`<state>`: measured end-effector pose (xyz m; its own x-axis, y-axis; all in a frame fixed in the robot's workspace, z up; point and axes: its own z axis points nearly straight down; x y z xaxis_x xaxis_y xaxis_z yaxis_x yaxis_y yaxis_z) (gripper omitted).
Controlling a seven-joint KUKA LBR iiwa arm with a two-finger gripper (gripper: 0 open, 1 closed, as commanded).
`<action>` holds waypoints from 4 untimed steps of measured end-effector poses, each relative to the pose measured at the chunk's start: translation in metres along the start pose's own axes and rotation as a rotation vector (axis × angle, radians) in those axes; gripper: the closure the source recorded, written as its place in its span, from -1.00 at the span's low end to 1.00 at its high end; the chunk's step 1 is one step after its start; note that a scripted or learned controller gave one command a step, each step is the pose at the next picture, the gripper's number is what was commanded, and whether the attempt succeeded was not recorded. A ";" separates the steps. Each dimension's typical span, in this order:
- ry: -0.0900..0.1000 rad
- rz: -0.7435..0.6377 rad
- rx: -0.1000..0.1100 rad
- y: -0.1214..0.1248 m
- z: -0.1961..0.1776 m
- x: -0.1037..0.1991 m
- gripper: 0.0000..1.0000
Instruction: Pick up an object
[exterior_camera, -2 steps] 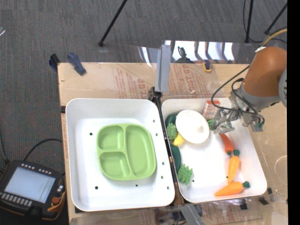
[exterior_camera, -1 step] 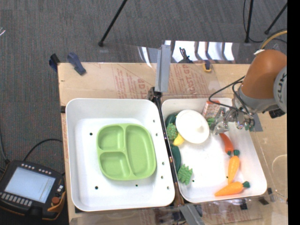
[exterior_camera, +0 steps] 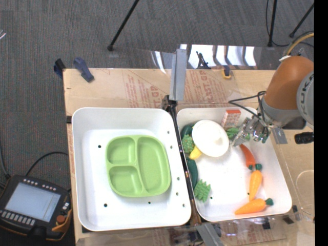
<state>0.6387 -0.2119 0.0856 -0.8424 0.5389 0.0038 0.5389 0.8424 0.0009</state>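
Note:
The right white bin (exterior_camera: pixel 283 178) holds several toy foods. A white round plate (exterior_camera: pixel 210 137) lies at its back left, with a broccoli piece (exterior_camera: pixel 188 144) and a yellow piece (exterior_camera: pixel 195 153) at the plate's left edge. An orange-and-white box (exterior_camera: pixel 231 119) stands by the back wall. A red-orange carrot (exterior_camera: pixel 248 155), an orange carrot (exterior_camera: pixel 254 182) and another orange carrot (exterior_camera: pixel 252 206) lie along the right side. My gripper (exterior_camera: pixel 252 132) hangs low over the bin's back right, just right of the plate and above the red-orange carrot's top end.
The left white bin (exterior_camera: pixel 89 127) holds a green divided plate (exterior_camera: pixel 138 165). A dark green cucumber (exterior_camera: pixel 193 172) and a leafy green piece (exterior_camera: pixel 202 190) lie along the right bin's left wall. A metal post (exterior_camera: pixel 178 78) stands behind the bins' shared edge.

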 end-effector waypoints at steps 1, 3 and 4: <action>0.002 0.290 0.002 -0.004 0.001 0.004 1.00; -0.002 0.368 0.002 -0.007 -0.109 0.009 -1.00; 0.001 0.327 0.001 -0.011 0.001 0.025 -1.00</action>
<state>0.6118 -0.2075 0.0843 -0.6248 0.7808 0.0043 0.7808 0.6248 -0.0019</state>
